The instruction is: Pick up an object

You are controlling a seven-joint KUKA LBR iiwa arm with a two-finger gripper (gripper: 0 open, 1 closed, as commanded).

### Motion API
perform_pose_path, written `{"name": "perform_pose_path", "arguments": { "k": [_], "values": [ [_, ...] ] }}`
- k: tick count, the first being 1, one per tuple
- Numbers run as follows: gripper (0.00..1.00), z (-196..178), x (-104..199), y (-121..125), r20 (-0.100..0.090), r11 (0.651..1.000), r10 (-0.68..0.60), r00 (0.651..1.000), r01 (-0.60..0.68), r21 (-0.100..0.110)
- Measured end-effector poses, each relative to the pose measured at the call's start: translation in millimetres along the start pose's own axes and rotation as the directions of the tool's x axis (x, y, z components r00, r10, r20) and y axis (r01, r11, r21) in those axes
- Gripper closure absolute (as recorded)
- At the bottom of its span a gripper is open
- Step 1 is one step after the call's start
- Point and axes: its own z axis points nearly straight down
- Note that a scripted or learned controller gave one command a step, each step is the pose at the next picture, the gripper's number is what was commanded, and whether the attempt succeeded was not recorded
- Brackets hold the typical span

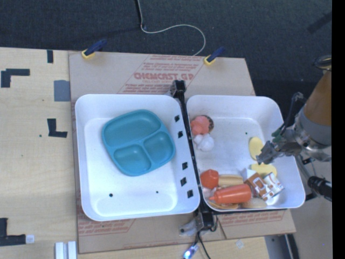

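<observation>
Camera view looks down on the table [32, 144], where a cardboard sheet [156, 74] carries two white bins side by side. Far from the fingers, the left bin [89, 198] holds one thing — a blue divided plate [138, 142], lying flat with its long axis slanting from upper left to lower right. The right bin [232, 104] holds the clutter. The grey arm [315, 128] reaches in over this bin's right rim, and the fingers [265, 156] hang low at the bin's right side, pointing left and down; whether they are parted or closed on anything cannot be told from this angle. Just beside the fingers, on their left, sits a small yellow piece [255, 144], and just below them another yellow piece [264, 169]. Below that, a red-and-white patterned box [265, 186] lies tilted near the bin's lower right corner. Farther left along the lower wall, an orange carrot-shaped toy [232, 194] lies lengthwise, its long axis nearly left to right, next to a small red object [209, 178]. Well apart from the fingers, near the divider, rest a pink object [200, 125] and a white lump [205, 141].
</observation>
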Motion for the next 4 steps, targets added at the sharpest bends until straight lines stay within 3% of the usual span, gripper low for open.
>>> {"name": "perform_pose_path", "arguments": {
  "k": [1, 2, 3, 4],
  "values": [
    [1.00, 86.3, -27.4, 82.4, 0.002, 1.000, -0.002, 1.000, 0.002, -0.004],
    [1.00, 27.8, 33.8, 88.4, 0.001, 1.000, -0.007, 1.000, 0.007, -0.013],
    [1.00, -80.5, 78.1, 140.5, 0.005, 1.000, -0.008, 1.000, 0.008, -0.023],
    [1.00, -69.8, 34.9, 109.3, 0.005, 1.000, 0.004, 1.000, -0.004, -0.007]
  ]
}}
